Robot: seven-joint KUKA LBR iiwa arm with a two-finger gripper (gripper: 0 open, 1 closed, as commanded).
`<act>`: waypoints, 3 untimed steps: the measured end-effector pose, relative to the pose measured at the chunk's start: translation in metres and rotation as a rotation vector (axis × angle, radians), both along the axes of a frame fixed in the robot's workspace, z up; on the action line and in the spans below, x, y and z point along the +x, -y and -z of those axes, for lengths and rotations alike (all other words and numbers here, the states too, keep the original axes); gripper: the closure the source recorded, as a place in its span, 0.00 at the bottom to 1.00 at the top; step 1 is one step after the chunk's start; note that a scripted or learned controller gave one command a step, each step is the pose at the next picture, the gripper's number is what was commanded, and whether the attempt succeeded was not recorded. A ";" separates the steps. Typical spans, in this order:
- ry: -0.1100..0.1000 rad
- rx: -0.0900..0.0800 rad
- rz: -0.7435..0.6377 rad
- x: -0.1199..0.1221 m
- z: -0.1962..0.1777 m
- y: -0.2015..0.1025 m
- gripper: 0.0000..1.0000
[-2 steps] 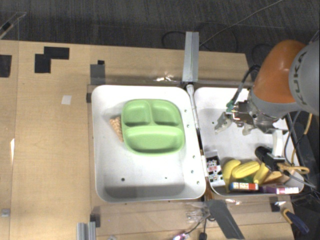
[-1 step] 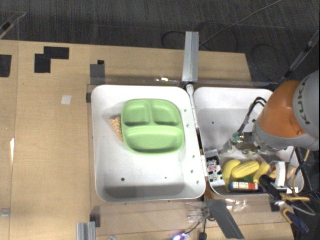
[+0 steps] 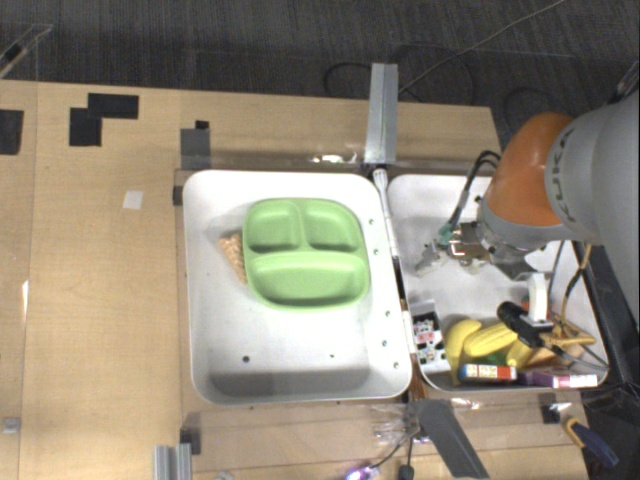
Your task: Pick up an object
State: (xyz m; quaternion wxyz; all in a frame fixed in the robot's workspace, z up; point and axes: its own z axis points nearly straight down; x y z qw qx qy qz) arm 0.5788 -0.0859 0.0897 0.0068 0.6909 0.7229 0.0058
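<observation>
Over the right bin, the gripper is hovering; can't tell its finger state. Pickable clutter, including a yellow banana, is lying near that bin's front edge. A green tray is sitting in the left bin.

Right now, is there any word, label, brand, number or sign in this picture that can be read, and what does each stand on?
No text can be read here.
Small card with black, white and red print, right bin's near-left corner: too small to read.
Red and white label on the marker-like tube by the yellow toy: blurred.
Green divided plate in the left bin: no print seen.
</observation>
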 end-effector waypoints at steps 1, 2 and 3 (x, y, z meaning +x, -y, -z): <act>-0.003 0.001 0.049 0.061 0.001 0.011 0.00; 0.000 0.004 0.040 0.063 -0.009 0.009 1.00; -0.001 0.004 0.039 0.063 -0.009 0.008 0.00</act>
